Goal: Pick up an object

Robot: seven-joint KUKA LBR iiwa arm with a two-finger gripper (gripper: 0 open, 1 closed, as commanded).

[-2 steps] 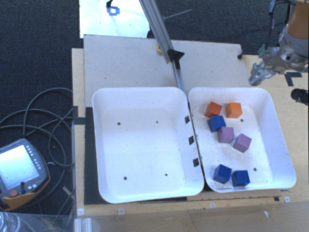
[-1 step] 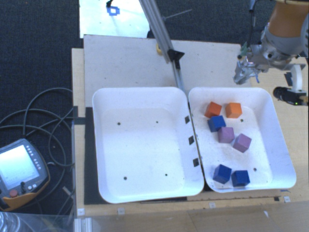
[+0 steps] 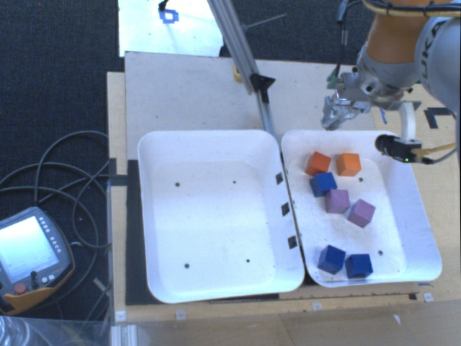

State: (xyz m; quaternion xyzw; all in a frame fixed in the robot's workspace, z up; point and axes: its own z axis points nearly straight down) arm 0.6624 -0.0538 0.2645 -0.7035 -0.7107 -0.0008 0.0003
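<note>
Seven small cubes sit in the right-hand shallow white plastic bin (image 3: 414,215), right of centre in the frame: an orange-red cube (image 3: 318,163) and an orange cube (image 3: 348,164) side by side at the top, a blue cube (image 3: 323,184) touching the orange-red one from below, two purple cubes (image 3: 337,201) (image 3: 361,213) just under that, and two dark blue cubes (image 3: 331,259) (image 3: 359,266) near the bin's lower rim. Left-hand white bin (image 3: 209,215) holds no blocks. Grey two-finger gripper (image 3: 334,117) hangs in the upper right, above the far rim of the right bin, not over any cube. Nearest candidates are the orange-red and orange cubes, lying just below the gripper in frame, toward the viewer; dark blue pair is well apart from it. Cubes have no real long axis, so approach angle matters less than spacing: the top three are crowded, the orange one has more free side. Jaw state: can't tell, the tips blur into the wrist hardware. Nothing visible between them, nothing touched. Pick not started; my read is next move is translate down-frame, then descend.
</note>
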